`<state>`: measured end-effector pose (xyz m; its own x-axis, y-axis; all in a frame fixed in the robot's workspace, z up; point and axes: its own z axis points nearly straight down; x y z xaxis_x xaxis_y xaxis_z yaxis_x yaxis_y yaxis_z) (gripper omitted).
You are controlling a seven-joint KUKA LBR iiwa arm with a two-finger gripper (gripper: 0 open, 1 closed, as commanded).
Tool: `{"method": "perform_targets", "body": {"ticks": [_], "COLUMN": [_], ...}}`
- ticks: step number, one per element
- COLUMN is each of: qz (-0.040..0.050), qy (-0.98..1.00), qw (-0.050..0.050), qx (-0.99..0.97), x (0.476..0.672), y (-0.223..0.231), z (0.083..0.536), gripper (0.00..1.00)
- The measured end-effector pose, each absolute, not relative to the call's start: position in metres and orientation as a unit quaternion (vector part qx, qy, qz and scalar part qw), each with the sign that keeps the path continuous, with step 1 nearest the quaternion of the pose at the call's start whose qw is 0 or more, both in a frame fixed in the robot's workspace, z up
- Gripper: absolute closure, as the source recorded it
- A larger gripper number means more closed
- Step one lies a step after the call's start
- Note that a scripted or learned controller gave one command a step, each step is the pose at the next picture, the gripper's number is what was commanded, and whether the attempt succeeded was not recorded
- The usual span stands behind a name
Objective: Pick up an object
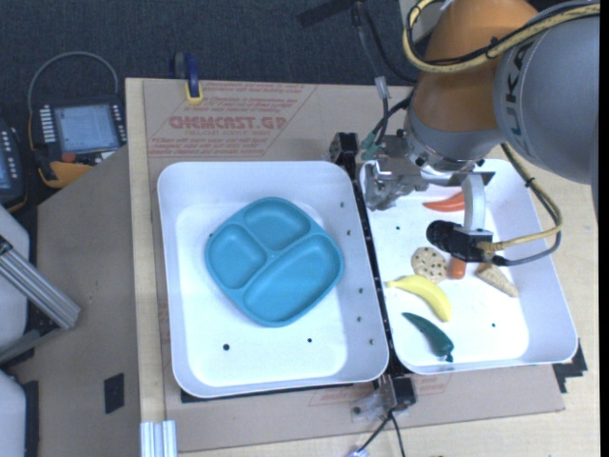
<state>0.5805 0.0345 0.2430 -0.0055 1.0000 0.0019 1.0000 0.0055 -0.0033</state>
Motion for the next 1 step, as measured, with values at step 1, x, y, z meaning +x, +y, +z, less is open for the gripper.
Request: {"method": "perform_targets", "body": {"ticks": [1], "qz": [0.0011], "qy": [-0.709], "qw": [0.002], "qx": [-0.705], "x": [0.5489], "y": [0.0757], "z": [0.2417], "gripper": [1.0]}}
